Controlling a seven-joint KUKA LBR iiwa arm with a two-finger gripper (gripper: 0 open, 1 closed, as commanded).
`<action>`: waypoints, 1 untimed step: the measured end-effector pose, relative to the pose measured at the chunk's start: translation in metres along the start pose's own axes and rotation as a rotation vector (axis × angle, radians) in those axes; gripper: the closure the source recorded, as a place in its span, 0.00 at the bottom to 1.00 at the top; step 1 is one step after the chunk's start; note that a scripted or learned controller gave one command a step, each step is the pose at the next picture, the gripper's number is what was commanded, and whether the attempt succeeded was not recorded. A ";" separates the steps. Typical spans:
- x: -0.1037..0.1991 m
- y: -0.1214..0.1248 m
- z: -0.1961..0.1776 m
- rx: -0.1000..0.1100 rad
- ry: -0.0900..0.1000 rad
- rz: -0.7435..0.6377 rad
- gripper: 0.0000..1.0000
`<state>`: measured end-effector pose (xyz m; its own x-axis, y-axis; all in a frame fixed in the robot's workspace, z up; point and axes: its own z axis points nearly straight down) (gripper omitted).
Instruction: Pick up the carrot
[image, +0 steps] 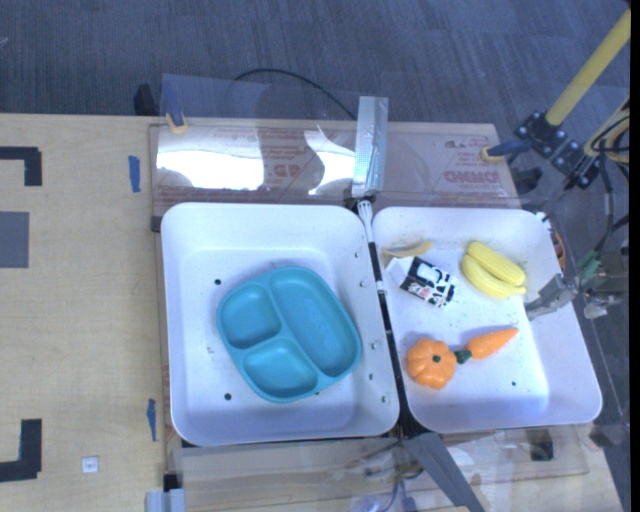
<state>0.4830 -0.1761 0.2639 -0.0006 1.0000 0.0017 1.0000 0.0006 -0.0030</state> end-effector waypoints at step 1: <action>-0.026 -0.003 -0.011 -0.007 -0.004 0.053 0.00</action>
<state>0.4801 -0.2020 0.2750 0.0522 0.9986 -0.0026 0.9986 -0.0522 0.0036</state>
